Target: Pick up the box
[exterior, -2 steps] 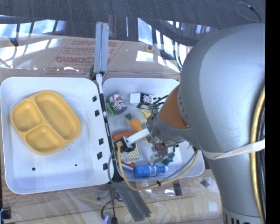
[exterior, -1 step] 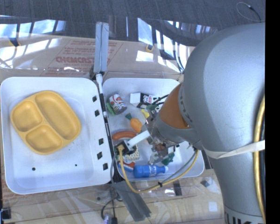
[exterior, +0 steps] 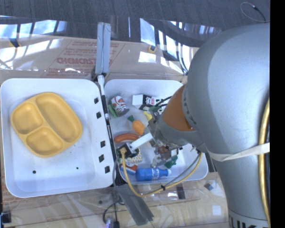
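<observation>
Looming over the right half of the view, one grey arm (exterior: 232, 108) with an orange band (exterior: 178, 113) bends down into the right of two white bins. The left bin (exterior: 19, 175) holds one yellow plate (exterior: 45, 123) with three compartments, lying flat near its far left corner. The right bin (exterior: 133, 85) holds a clutter of small things: one blue bottle (exterior: 152, 174) lying on its side near the front wall, one small box (exterior: 143, 99) in black and white with lettering too small to read, near the back wall, one round can (exterior: 118, 105) just left of it, and one orange carrot (exterior: 137, 125) toward the middle. Behind the bins lies one sheet of cardboard (exterior: 76, 56) printed in red, reading roughly "CHEMCAST". The gripper (exterior: 157, 156) hangs low over the front of the right bin, just above the bottle and well apart from the box; how wide it stands I cannot tell.
</observation>
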### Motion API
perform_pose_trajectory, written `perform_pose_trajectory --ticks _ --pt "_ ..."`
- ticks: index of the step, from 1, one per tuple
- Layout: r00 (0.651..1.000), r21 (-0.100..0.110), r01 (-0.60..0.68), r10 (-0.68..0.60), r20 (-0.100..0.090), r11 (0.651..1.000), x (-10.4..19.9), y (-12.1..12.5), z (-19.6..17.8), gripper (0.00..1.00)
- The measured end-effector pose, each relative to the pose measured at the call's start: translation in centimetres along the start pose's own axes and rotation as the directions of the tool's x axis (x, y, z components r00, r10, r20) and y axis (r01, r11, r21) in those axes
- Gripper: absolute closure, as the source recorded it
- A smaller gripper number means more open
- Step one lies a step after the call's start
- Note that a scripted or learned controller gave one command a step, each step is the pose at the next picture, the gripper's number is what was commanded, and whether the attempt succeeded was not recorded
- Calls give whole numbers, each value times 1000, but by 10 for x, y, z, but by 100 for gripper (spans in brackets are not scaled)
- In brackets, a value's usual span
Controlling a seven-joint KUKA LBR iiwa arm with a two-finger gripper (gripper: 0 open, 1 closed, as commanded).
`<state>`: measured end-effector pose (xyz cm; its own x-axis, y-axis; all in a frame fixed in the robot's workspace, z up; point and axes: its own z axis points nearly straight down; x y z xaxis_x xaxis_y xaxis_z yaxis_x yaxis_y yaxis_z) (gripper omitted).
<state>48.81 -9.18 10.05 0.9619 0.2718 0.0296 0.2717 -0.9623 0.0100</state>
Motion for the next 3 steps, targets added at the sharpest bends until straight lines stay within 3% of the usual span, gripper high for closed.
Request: perform_pose_trajectory --ticks 1,2,3 --pt "999 5 39 -39 1 999 0 0 0 0" --pt "1000 8 10 -10 18 1000 -35 99 5 0" --pt "997 14 -65 65 35 998 30 34 11 0"
